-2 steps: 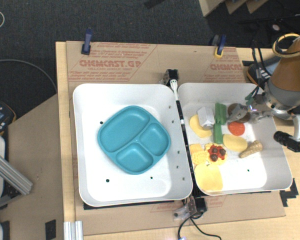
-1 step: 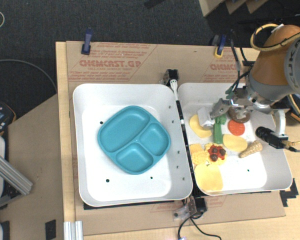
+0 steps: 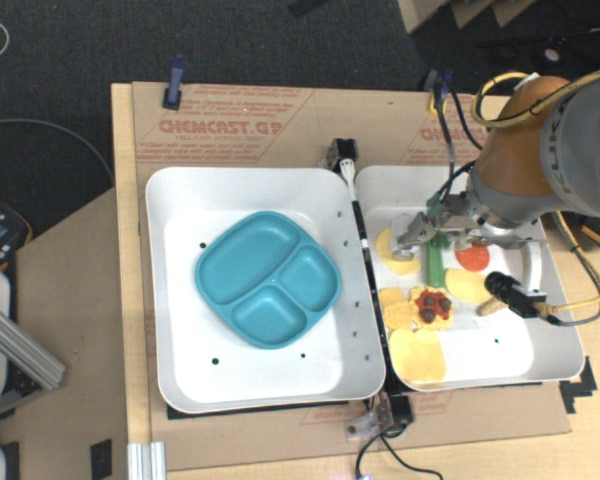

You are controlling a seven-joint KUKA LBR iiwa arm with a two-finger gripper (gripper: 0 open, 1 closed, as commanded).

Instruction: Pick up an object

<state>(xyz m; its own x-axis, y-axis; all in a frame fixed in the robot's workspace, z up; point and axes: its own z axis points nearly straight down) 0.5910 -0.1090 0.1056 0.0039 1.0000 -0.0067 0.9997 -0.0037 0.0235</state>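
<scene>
Grey arm (image 3: 583, 158) with orange band (image 3: 515, 158), highest above the table (image 3: 130, 168) and so closest to the lens. Extended from the right of the camera view and ended in the gripper (image 3: 432, 236), which hung low over the far half of the right bin (image 3: 510, 353). Whether apart or together could not be told, owing to the wrist's bulk above and the clutter beneath. Showed nothing plainly clamped.

Camera view, right bin: held a scatter of small pieces.
- Green stick (image 3: 435, 265) lay directly below the gripper, with its far end lost under it. Its long axis ran from far to near, almost straight down the picture.
- Red piece (image 3: 472, 258) sat just beside the stick on the right.
- Pale yellow piece (image 3: 395, 250) sat just beside it on the left.
- Toward the near rim lay a second yellow piece (image 3: 467, 286), a dark red cluster (image 3: 435, 305), an orange-yellow piece (image 3: 395, 310) and a large yellow piece (image 3: 418, 356), the last closest to the rim.

Camera view, left bin (image 3: 180, 218): carried a blue divided tray (image 3: 268, 280), well apart from the gripper.

Judged likeliest target: the green stick, needing little sideways travel, chiefly descent. Closing direction best set across the stick, left to right in the picture. Judged risk: crowding by the red and yellow neighbours.
</scene>
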